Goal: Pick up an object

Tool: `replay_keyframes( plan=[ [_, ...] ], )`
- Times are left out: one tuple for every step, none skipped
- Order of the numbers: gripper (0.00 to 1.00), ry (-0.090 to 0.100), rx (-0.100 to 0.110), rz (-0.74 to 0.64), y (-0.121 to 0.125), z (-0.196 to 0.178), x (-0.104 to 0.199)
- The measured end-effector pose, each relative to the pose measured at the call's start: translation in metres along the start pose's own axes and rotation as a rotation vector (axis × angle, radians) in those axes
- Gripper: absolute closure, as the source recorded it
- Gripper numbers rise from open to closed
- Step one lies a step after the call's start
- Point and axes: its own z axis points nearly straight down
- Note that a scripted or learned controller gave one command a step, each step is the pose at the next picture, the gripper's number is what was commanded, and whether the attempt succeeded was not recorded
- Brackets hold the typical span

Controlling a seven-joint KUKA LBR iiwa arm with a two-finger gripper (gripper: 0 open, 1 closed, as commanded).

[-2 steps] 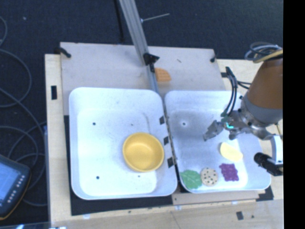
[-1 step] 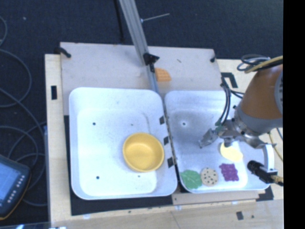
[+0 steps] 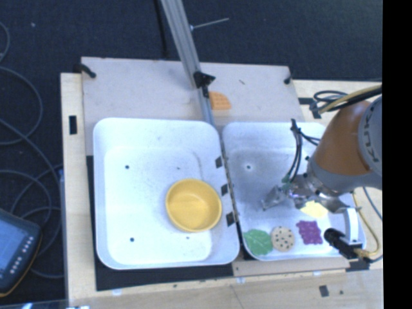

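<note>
My gripper (image 3: 278,197) hangs low over the middle of the right bin (image 3: 257,148), at the end of the grey arm with the orange band (image 3: 344,143) that comes in from the right. Along the front of this bin lie a green flat piece (image 3: 258,241), a round speckled cookie (image 3: 282,238) and a purple piece (image 3: 309,232). A pale yellow object (image 3: 315,208) sits just right of the gripper, partly hidden by the wrist. The gripper is above and left of these things, apart from them. A yellow bowl (image 3: 193,205) stands upright in the left bin (image 3: 129,153).
A slanted metal post (image 3: 183,37) runs from the top down to the divide between the bins. A small orange object (image 3: 219,101) lies on the board behind the bins. Cables lie on the dark floor at the left, near a screen (image 3: 16,250).
</note>
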Motion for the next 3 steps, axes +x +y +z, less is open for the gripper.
replay_keyframes(
  plan=[
    [0.0,-0.001,-0.003,0.001,0.0,0.03,-0.001],
    [1.0,-0.001,-0.01,0.006,0.002,0.017,-0.002],
    [1.0,-0.002,-0.011,-0.004,0.013,-0.038,-0.008]
  ],
)
